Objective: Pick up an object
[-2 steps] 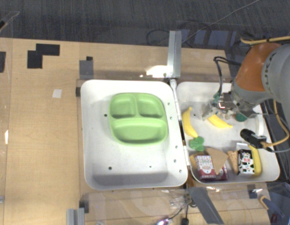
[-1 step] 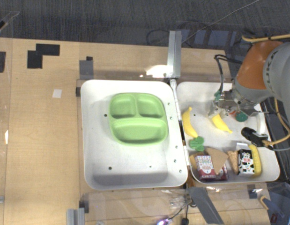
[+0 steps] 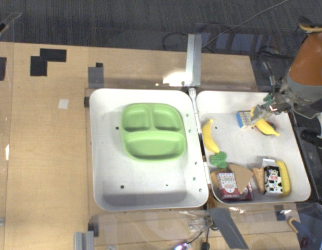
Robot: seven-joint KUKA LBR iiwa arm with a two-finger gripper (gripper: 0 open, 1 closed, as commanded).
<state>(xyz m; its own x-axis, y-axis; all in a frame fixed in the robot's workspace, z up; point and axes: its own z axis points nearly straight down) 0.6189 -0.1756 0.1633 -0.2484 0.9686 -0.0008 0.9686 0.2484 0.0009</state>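
Two white bins sat side by side on the bench in the camera view. The left bin (image 3: pixel 106 155) held a green divided plate (image 3: pixel 152 131), lying flat near its middle. The right bin (image 3: pixel 239 150) held the loose items: a yellow banana (image 3: pixel 209 138) along its left wall, a small green piece (image 3: pixel 219 160) just below that, and a cluster along the near wall made of a red carton (image 3: pixel 228 184), a tan wedge-shaped piece (image 3: pixel 243 174), a black-and-white carton (image 3: pixel 272 180) and a yellow corn cob (image 3: pixel 284 177).

The arm (image 3: pixel 308 69) reached in from the right, and its gripper (image 3: pixel 269 105) hung low over the far right part of the right bin. Directly beneath and beside it lay a small blue-and-white item (image 3: pixel 244 119) and a second yellow piece (image 3: pixel 267 127), the two touching or nearly so. Whether the gripper was spread or closed could not be made out at that size, and nothing was plainly caught in it.

By the look of things, the pick was at the reaching stage: the gripper was positioned over likely targets, both of which lay on the bin floor. A secure grip and a lift were left to do.
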